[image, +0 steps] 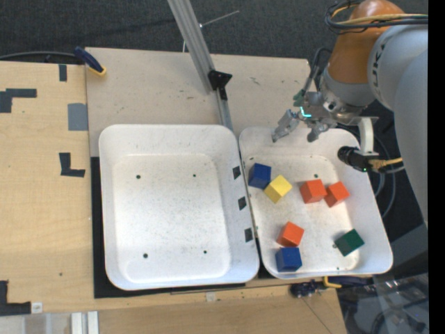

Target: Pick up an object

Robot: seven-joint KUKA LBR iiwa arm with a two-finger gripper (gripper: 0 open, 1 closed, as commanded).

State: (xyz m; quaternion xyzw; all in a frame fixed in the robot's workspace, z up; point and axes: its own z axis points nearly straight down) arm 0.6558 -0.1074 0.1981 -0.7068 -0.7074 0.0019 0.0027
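Over the far edge of the right bin (316,263), the gripper (299,130) hangs with fingers spread and nothing between them. The blocks lie nearer: the blue cube (259,175) touches the yellow cube (279,188), and two orange cubes (313,191) sit close together. Descending there could wedge a finger against a neighbour, nudging both instead of gripping one.

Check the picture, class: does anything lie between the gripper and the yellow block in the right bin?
Nothing visible does. The open gripper hangs over the right bin's far edge; the yellow block lies nearer, the blue block touching its left side.
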